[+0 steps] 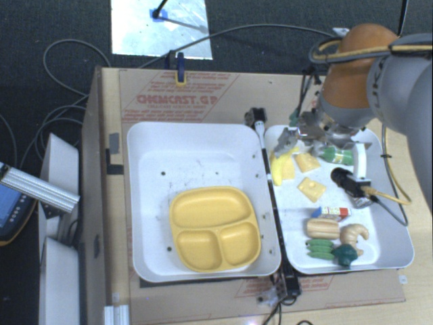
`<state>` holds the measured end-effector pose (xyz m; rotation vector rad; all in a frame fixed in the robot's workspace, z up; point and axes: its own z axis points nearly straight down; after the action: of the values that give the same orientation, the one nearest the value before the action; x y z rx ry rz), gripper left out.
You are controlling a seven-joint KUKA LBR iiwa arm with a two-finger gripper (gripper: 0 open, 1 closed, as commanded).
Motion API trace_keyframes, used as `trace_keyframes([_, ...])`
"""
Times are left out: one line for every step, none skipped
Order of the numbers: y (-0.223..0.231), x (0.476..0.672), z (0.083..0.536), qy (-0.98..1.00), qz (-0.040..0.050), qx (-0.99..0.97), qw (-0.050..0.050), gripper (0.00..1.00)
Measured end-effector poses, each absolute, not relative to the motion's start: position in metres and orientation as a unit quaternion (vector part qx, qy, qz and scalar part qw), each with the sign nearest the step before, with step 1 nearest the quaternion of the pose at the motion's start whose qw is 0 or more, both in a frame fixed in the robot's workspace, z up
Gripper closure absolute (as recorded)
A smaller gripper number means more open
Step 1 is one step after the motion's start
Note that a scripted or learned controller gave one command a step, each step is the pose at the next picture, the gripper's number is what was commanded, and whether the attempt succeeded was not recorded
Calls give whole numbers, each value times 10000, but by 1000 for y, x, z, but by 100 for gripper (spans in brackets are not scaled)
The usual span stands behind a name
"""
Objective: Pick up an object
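The gripper (292, 138) is lowered at the right bin's (396, 246) far-left corner, over yellow cheese pieces (285, 166); grip state cannot be told.

Left shallow white bin (152, 175) holds a yellow three-compartment plastic tray (214, 227). Both bins rest on printed brown cardboard (177, 97). Silvery sheet (160, 17) lies on dark floor beyond. Blue-screened device (12, 210) at far left.
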<state>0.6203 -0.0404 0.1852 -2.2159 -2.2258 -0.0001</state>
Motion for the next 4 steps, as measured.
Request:
trace_keyframes([-81, 569, 189, -7072, 0, -7070, -10, 0])
trace_keyframes([-96, 521, 120, -7073, 5, -7069, 4, 0])
trace_keyframes([-123, 487, 84, -7072, -3, -7070, -6, 0])
trace_keyframes([-122, 488, 95, -7077, -20, -7065, -15, 100])
